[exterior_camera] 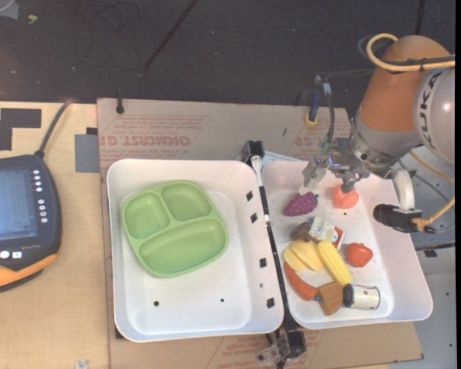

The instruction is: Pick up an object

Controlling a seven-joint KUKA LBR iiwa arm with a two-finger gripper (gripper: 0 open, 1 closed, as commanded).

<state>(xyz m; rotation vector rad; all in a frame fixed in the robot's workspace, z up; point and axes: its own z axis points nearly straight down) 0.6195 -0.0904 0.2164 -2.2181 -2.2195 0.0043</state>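
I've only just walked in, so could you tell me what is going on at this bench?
A grey KUKA arm's two-finger gripper hangs open over the right white bin, above a purple grape bunch and an orange-pink toy, holding nothing. The left white bin holds a green divided plate.

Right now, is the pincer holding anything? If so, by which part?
Nothing is held. The pincer hangs open over the right bin's far end, with one finger above the purple grapes and the other above the pink toy; neither sits between its fingers.

Fingers [332,177] over right bin [415,283] (toy food).
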